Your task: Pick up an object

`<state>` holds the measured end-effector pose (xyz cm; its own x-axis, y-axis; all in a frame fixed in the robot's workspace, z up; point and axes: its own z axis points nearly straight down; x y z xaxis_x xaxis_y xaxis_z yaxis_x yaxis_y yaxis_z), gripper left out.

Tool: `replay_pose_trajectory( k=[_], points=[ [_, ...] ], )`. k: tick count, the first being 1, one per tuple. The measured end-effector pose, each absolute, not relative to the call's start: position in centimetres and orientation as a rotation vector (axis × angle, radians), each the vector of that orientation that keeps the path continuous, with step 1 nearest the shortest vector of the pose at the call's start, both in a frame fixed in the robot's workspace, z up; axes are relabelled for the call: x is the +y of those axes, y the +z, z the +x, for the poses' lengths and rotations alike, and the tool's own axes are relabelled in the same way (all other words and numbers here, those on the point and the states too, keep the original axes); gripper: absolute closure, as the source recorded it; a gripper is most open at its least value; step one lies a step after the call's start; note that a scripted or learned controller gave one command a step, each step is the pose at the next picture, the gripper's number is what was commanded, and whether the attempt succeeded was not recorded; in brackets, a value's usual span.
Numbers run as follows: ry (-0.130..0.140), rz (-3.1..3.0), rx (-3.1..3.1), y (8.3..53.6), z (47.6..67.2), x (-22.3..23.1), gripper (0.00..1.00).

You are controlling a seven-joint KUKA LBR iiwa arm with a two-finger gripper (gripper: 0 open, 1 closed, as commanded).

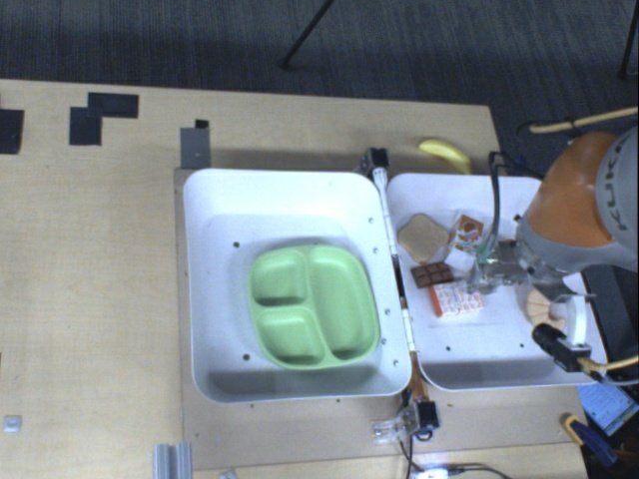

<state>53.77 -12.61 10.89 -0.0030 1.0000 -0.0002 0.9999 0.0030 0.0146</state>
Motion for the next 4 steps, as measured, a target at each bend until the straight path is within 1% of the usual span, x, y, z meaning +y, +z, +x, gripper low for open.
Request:
replay_pose_trajectory(
  k=[1,2,3,4],
  points=[
    [0.015,2.211,2.218,10.9,53.7,-12.6,0.00],
    [0.019,2.208,2.218,11.9,53.9,-12.6,1.00],
    [0.018,2.209,2.219,11.9,53.9,-12.5,0.00],
    [0.022,2.206,2.219,13.0,54.0,-12.5,1.00]
  ],
)
